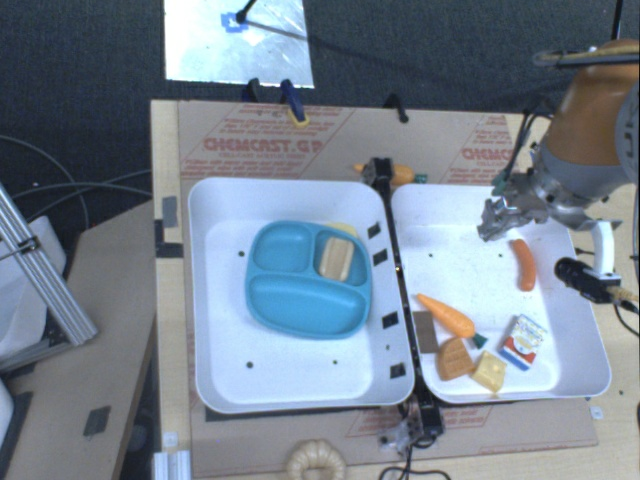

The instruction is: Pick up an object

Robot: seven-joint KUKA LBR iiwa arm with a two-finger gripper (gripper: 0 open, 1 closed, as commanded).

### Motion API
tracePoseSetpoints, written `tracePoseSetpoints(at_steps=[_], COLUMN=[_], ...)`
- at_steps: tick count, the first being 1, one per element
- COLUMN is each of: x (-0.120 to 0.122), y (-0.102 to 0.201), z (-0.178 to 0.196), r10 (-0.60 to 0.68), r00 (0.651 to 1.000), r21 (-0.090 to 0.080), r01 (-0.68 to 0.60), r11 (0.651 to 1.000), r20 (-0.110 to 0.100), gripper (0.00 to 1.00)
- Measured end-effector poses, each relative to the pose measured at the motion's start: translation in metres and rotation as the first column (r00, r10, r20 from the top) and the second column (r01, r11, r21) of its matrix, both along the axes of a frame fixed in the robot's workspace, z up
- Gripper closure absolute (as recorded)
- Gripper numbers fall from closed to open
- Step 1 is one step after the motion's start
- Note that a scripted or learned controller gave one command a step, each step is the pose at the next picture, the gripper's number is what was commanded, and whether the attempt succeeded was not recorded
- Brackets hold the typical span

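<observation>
My gripper hangs over the back of the right bin, a little left of an orange sausage. Nothing shows between its fingers. Nearer the front of that bin lie a carrot, a brown bread piece, a pale yellow cheese block and a small white, red and blue carton. In the left bin rests a blue divided plate with a tan bread slice in its upper right compartment.
A black divider with clips runs between the bins. A yellow object lies behind the bins at the divider's far end. Cardboard underlies both bins. A black fitting juts over the right bin's right rim.
</observation>
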State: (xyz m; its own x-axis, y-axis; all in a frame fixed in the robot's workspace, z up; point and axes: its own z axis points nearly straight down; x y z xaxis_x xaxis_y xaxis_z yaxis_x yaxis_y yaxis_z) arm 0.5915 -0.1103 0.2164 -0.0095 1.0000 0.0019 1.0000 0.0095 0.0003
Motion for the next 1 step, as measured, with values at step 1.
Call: tracePoseSetpoints(at_steps=[1], x=[-0.0042], y=[0.0530], z=[0.0139], r10=[0.001], r00=[1.000], r21=[0.000], r01=[-0.001], r11=[1.000], r20=[0.002], gripper=[1.00])
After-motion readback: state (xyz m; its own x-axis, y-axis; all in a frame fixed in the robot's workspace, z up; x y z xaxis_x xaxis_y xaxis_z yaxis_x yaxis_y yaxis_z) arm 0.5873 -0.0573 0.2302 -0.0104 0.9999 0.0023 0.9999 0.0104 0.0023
